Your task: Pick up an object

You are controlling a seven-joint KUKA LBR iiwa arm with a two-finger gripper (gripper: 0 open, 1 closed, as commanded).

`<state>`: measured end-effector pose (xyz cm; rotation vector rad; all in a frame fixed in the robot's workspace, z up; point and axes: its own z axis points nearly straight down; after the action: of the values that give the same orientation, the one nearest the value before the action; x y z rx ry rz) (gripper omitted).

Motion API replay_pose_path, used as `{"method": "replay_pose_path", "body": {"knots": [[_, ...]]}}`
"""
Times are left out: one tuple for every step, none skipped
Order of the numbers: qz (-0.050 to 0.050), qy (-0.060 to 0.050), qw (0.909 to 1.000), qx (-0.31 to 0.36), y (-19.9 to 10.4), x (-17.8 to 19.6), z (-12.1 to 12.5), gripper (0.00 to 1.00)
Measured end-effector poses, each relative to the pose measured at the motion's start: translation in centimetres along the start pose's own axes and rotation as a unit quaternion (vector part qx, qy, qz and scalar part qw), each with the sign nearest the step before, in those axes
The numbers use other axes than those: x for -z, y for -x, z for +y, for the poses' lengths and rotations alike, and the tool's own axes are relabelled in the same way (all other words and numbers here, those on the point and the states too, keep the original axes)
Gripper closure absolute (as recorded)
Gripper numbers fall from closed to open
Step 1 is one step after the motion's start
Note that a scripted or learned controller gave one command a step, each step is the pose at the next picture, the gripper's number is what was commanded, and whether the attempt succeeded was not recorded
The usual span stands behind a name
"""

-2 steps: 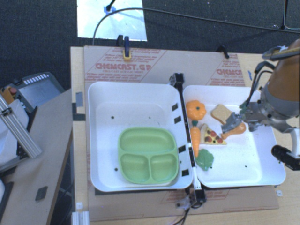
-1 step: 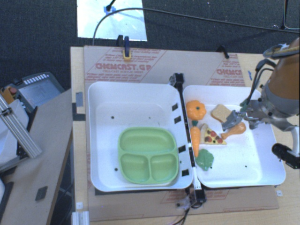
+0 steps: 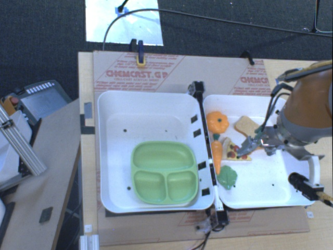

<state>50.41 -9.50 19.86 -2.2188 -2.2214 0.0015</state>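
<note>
From the camera view, looking down at a slant, the bench (image 3: 171,66) carries two shallow white bins side by side. The left bin (image 3: 112,139) holds a pale green divided plate (image 3: 165,172) with three compartments, lying flat toward the near side.

The right bin (image 3: 260,191) holds the toy foods, all gathered in its left half. An orange pumpkin (image 3: 217,122) sits near the far left corner. Just beside it to the right lies a tan slice of bread (image 3: 244,125). An orange carrot (image 3: 216,154) lies lengthwise along the left wall, below the pumpkin. At its near end sits a green broccoli piece (image 3: 227,177). A pizza slice (image 3: 231,150), yellow with red spots, lies between the carrot and the bread.

The arm (image 3: 307,113) reaches in from the right, its orange band above the grey wrist. The tool (image 3: 244,149) is low over the right bin, with its tip at the right edge of the pizza slice. It looks to be touching or just over that slice, but the fingers are small and dark, so I cannot tell how far open they are or whether anything sits between them. A black clamp (image 3: 196,89) sits where the two bins meet at the far side.
</note>
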Motion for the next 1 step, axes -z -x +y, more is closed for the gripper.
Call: {"method": "replay_pose_path", "body": {"knots": [[0.0,0.0,1.0,0.0,0.68,-4.64,0.56,0.0]]}}
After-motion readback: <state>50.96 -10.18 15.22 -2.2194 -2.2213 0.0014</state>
